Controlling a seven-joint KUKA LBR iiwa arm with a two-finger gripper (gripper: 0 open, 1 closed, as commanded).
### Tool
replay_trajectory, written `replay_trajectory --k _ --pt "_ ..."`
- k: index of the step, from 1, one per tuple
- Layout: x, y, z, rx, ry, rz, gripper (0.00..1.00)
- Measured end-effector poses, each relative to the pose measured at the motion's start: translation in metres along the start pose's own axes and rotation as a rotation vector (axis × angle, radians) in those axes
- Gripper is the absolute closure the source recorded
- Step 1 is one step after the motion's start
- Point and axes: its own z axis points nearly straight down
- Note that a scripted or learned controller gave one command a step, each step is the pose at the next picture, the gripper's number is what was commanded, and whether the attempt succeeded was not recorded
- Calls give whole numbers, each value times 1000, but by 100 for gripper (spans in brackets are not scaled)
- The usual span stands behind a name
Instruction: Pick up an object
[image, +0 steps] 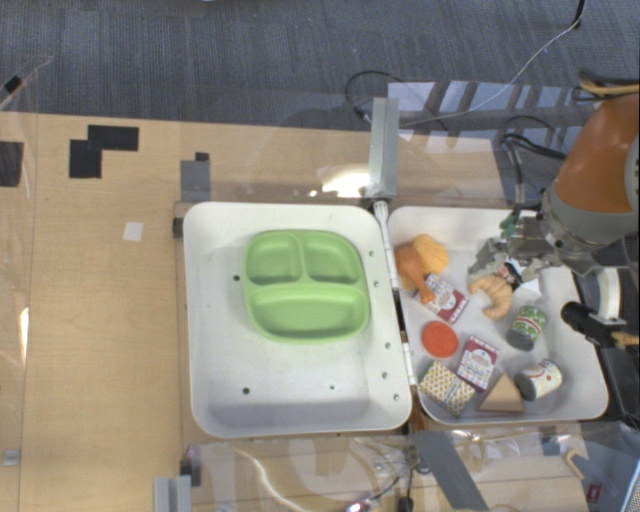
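We list the bench from left to right. First, the left bin (215, 330), a shallow white tray, bears a green divided plate (305, 283) with three compartments, lying flat near its middle; we see nothing in the compartments. Next, the right bin (590, 395) carries the candidates for the pick, all of them lying on its floor: an orange and yellow toy food piece (418, 260) at the upper left, just beside a small red-and-white packet (444, 298); below these a round red disc (439, 339); lower still a patterned box (447, 386) touching a red box (477, 362), with a tan wedge (503, 394) beside them. Toward the middle lies a croissant (493, 293), and right of it a small green can (527, 325) and a white cup (542, 378) on its side. Last, the gripper (505, 255) hangs over the upper part of the right bin, just above the croissant, with the grey and orange arm (600, 170) behind it at the right. We cannot tell how its jaws stand, and we see no item lifted. We judge the pick not yet made: approach done, grasp and lift remaining, the croissant being the likeliest target.
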Motion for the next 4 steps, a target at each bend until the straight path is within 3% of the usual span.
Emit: replay_trajectory --k 1,2,3,4 --pt "-16 36 81 -3 -1 -59 0" --pt "-71 -20 100 -10 0 -124 0" --pt "-73 27 101 -10 -4 -68 0" --pt "-72 30 90 -12 -1 -72 100"
